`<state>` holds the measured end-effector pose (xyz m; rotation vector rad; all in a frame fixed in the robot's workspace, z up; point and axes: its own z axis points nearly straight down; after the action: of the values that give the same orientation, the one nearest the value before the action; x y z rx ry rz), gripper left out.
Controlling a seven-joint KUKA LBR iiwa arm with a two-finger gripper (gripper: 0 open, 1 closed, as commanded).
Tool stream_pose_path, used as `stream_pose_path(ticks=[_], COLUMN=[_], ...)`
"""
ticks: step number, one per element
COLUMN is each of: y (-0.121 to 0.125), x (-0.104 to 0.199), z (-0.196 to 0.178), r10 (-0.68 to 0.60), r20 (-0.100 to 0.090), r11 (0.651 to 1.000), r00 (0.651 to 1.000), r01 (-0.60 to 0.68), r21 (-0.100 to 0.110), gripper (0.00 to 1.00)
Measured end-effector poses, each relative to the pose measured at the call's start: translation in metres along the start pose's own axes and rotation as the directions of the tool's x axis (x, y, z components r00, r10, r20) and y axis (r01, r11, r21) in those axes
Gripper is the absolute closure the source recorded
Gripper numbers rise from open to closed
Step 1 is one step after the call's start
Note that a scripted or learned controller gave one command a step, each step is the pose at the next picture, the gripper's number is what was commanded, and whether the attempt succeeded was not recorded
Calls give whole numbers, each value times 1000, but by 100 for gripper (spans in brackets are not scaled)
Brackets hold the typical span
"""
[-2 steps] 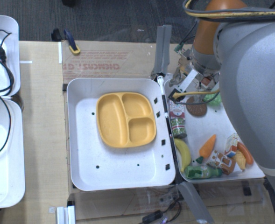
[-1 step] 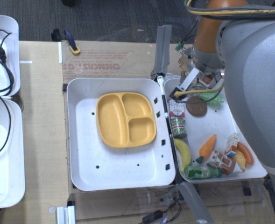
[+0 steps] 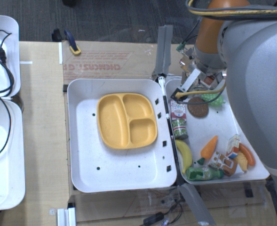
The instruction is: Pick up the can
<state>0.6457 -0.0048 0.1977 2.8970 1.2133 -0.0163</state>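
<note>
Looking down on the desk, we've got two white bins side by side. The left bin holds one thing: a single yellow plate with three compartments, lying flat near the middle. The right bin is the busy one. Count with me: one can, one banana, one carrot, one brown round disc, one green item at the far side, one green packet at the near edge, and a small jumble of colourful toy food at the near right that's too tangled to count.

The can lies on its side along the left wall of the right bin, just right of the divider between the bins. Its label is red and white at the far end, with a green speckled band toward the near end. The banana sits just near of it, almost end to end.

The grey arm with its orange band reaches in from the right, and the tool hangs over the far left corner of the right bin, just beyond the can's far end. Open or closed? Cannot tell from here.
</note>
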Motion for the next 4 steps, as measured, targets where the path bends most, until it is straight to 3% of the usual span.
stream_pose_path(ticks=[1, 2, 3, 4], y=[-64, -97, -128, -161], x=[-19, -2, -32, -57], z=[8, 46, 8, 8], r10=[13, 89, 222, 229], r20=[-5, -28, -5, -5], r11=[1000, 995, 975, 973], r00=[1000, 996, 975, 973], r01=[-13, -90, -222, -229], r21=[0, -34, 0, 1], gripper=[0, 0, 0, 0])
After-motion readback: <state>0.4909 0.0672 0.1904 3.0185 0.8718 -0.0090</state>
